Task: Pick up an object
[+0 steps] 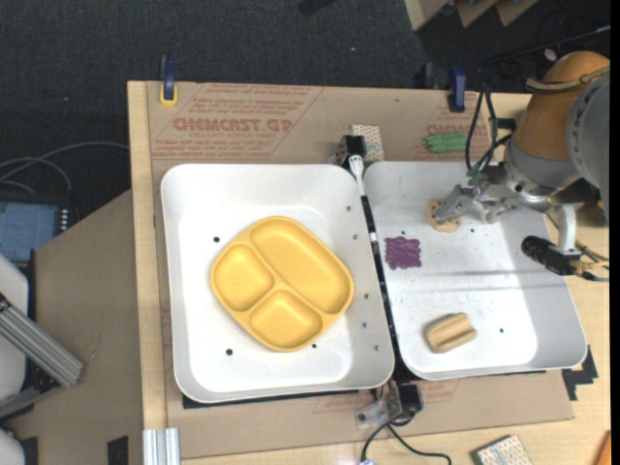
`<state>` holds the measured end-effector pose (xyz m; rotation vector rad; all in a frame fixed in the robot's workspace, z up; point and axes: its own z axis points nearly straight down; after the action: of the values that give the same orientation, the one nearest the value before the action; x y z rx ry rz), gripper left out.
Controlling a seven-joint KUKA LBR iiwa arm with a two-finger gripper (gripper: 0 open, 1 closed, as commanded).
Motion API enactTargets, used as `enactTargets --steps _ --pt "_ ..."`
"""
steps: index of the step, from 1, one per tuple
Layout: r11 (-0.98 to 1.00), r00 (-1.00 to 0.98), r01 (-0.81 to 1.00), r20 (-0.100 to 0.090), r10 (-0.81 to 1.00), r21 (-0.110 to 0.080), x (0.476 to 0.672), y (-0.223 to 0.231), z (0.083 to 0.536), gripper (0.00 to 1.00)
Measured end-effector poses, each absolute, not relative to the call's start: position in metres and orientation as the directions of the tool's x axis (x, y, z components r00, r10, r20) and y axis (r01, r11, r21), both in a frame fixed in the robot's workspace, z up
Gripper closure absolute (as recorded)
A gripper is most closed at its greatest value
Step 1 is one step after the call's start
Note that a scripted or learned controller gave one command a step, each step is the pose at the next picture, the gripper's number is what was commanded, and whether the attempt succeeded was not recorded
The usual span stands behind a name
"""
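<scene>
Approach step. The gripper (453, 207) hovers at the right bin's (542, 352) 12 o'clock, directly over a tan disc (445, 223); its opening cannot be determined. Next move requires a descent, then closure around the disc.

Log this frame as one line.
gripper: over right bin, at small tan piece | grasp: unclear | purple patch, tan block: right bin | yellow tray: left bin
</scene>
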<state>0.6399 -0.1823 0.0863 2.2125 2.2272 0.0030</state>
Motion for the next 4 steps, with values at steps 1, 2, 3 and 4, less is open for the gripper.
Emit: enactTargets --steps 1,2,3,4 --pt "0.003 -0.003 1.0 -0.001 1.0 0.006 0.669 -0.149 0.086 0.0" --pt "-0.004 0.004 1.0 0.001 1.0 -0.003 0.631 -0.19 0.085 0.0" --pt "0.003 -0.003 1.0 -0.002 1.0 0.006 0.669 -0.158 0.085 0.0" --pt "-0.007 0.007 1.0 -0.007 1.0 0.007 0.622 -0.23 0.162 0.0"
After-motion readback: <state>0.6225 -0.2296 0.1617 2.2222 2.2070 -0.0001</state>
